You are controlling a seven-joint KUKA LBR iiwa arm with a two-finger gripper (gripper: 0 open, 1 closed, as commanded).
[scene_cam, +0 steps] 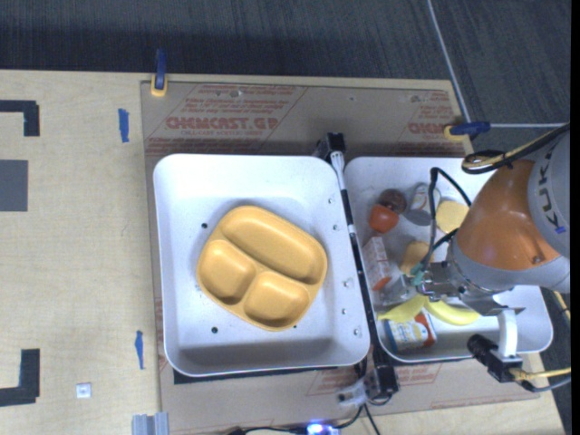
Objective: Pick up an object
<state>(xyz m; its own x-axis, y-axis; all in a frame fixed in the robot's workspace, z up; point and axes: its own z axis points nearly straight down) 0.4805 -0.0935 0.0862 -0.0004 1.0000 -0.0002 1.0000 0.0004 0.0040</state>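
One cardboard sheet (299,107) under both bins reads "CHEMCAST" in red.

At the right of the frame, the arm (517,234) is a rounded grey body with a broad orange band. Black letters mark its grey shell at the right edge. Thin black cables loop around it.
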